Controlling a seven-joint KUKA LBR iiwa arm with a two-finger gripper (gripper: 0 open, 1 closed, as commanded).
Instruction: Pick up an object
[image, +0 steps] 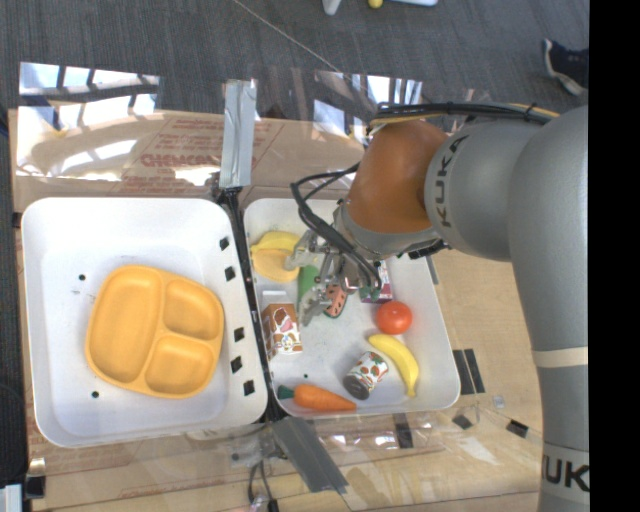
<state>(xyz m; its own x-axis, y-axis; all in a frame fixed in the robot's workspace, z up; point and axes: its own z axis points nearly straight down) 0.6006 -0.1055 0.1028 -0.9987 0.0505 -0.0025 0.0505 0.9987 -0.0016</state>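
The gripper hangs low in the right bin, among a lemon, tomato and banana. Nothing looks lifted yet; the pick remains.

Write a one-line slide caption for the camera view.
Gripper lowered into right bin among toy food; yellow tray in left bin.

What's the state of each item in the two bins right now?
yellow tray: flat in left bin, compartments bare
gripper: down in right bin, above the items
carrot: lying at near edge
banana: lying, curved, near right wall
tomato: resting free
can: tipped on its side
small carton: lying by left wall
yellow fruit: resting at far corner
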